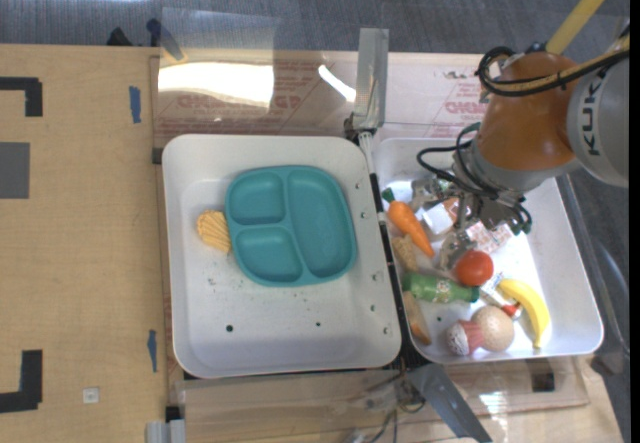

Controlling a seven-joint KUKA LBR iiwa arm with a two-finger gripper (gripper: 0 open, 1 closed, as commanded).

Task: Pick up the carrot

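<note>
The arm is in the approach step: its end effector (478, 223) hangs low inside the right bin (575, 261), and the carrot (408, 228) lies just to its left in the camera view, near the bin's left wall, not between any fingers. The grasp has not happened yet, by the look of it. The next move probably calls for a short shift leftward over the carrot's orange body, with the wrist turned so the grip crosses its slanted length — then a descent. Whether the end effector is apart or together I cannot tell; the wrist and dark cables hide it, and it seems to hold nothing. Just below it sit a tomato (475, 268) and a green vegetable (436, 287), with a banana (531, 308) farther down and to the right. Crowding is the risk — neighbours touch the carrot's lower end. Well to the left, the other bin (190, 331) bears a teal divided plate (291, 224).
</note>
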